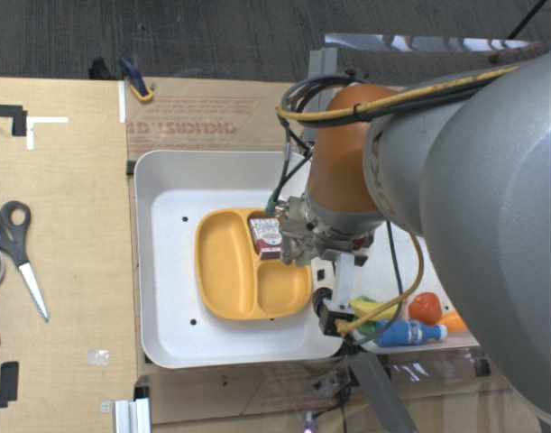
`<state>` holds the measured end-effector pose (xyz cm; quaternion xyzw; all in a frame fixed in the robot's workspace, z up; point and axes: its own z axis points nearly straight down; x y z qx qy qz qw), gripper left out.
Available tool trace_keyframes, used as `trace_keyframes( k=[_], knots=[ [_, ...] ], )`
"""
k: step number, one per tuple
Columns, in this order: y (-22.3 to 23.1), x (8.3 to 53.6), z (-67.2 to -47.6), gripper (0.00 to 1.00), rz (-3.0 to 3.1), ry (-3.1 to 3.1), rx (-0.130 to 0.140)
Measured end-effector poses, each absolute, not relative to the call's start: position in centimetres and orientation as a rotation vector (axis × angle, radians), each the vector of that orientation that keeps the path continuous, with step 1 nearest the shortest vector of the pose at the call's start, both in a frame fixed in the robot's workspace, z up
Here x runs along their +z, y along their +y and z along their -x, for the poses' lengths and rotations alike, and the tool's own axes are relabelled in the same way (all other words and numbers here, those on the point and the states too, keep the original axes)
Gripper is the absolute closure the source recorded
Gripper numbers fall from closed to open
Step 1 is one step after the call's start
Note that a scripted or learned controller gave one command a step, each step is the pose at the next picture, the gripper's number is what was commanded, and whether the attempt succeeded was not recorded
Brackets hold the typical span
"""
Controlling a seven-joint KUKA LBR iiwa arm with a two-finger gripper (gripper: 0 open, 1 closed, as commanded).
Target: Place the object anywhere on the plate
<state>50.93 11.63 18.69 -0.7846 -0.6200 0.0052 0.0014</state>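
the small red-and-white carton (266, 236) sat at the gripper (289, 239) tip, over the yellow plate (228, 264)'s right rim; whether the jaws gripped it could not be told.

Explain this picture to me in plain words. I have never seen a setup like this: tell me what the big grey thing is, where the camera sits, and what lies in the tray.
The big grey and orange shape is a robot arm reaching in from the right. One camera looks down from above the bench. A white bin holds a yellow divided plate. The arm's gripper is low over the plate's right edge, with a small maroon and white box at its tip; I cannot tell whether it is gripped. Toys lie beneath the arm, including a blue one. Scissors lie on the bench at left.
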Motion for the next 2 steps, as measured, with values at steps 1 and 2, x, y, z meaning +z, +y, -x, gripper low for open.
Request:
trace_keyframes(
  k=[1,2],
  knots=[
    [11.63,18.69,-50.92,0.00,2.463,-1.946,0.017],
    [11.46,19.40,-50.98,1.00,2.462,-1.946,0.024]
  ],
)
